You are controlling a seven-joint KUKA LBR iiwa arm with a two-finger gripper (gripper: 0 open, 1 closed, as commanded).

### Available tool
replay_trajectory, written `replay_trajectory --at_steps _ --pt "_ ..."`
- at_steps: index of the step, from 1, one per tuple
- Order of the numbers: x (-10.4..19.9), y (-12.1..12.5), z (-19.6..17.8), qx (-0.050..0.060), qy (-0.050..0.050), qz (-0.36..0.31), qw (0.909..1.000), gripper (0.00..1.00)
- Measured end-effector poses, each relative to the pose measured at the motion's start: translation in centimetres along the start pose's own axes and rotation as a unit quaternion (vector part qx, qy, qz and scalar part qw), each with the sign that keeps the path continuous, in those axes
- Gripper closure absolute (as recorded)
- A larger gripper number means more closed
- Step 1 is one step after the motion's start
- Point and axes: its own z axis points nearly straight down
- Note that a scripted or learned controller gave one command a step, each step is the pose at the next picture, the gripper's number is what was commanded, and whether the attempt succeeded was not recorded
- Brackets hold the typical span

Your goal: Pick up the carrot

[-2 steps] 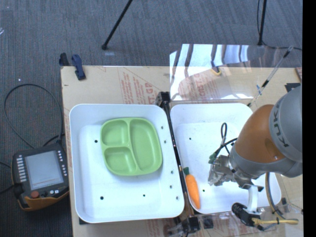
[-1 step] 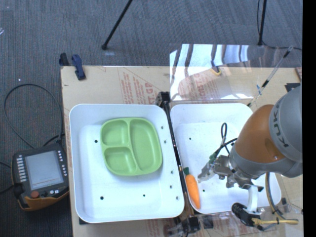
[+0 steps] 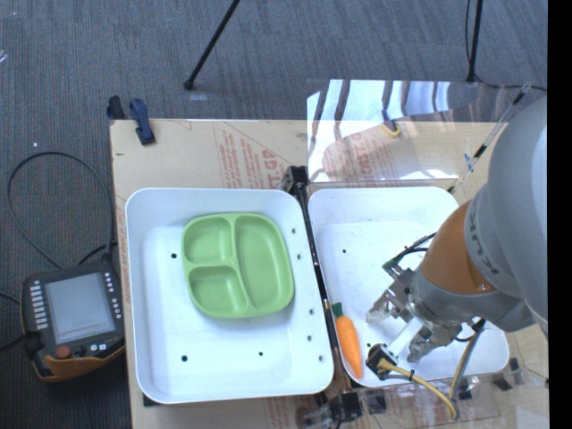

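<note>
**Fingers close, carrot not picked up yet**

Fingers of mine hang low in the right bin, just beside the carrot. I cannot tell if they are apart or together; that spot is a blur of cables. The carrot lies flat by the bin's left wall, maybe untouched. I have got close, but grabbing and lifting are left to do.

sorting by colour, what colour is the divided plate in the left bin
Light green; the divided plate shows in the camera view, lying in the left bin.
</note>
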Motion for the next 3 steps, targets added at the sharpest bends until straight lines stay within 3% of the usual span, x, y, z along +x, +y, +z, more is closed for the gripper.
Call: replay_trajectory --at_steps 1,2,3 --pt "1.5 0.1 -1.0 0.001 0.000 0.160 0.9871 0.00" --pt "10.9 4.3 -10.7 -0.003 0.007 0.143 0.9898 0.00" --pt "3.6 2.3 -3.4 0.003 -0.003 0.065 0.9979 0.00"
